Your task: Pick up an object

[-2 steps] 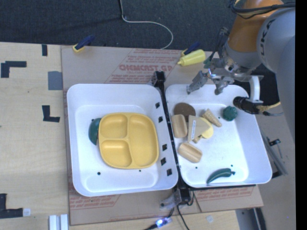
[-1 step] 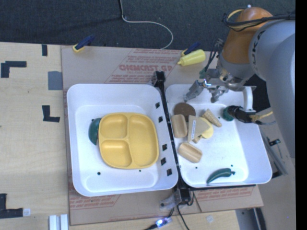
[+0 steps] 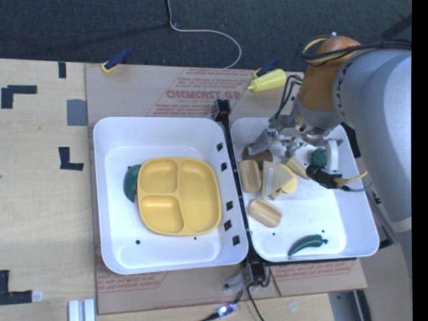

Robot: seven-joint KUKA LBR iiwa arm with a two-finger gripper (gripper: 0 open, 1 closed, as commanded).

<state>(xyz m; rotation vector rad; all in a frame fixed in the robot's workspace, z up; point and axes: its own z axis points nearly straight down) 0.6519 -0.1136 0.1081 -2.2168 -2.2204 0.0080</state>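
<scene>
From the overhead camera view, we see the grey arm (image 3: 374,105) bend in from the right, its orange band above the wrist, and reach down into the right bin (image 3: 358,236). The gripper (image 3: 284,146) hangs low at that bin's upper left, just above a cluster of tan blocks (image 3: 267,179). We cannot tell how it is set or whether it grips anything. A green pepper (image 3: 306,244) lies near the bin's front. A yellow divided plate (image 3: 179,195) sits in the left bin (image 3: 110,179).

I see two bins side by side. Left bin (image 3: 107,179): divided plate (image 3: 179,195) at centre, a dish (image 3: 130,182) tucked under its 9 o'clock edge. Right bin (image 3: 354,233): bread roll (image 3: 265,212) at 8 o'clock, pepper (image 3: 306,244) at 6 o'clock, gripper (image 3: 281,139) near 11 o'clock.
</scene>
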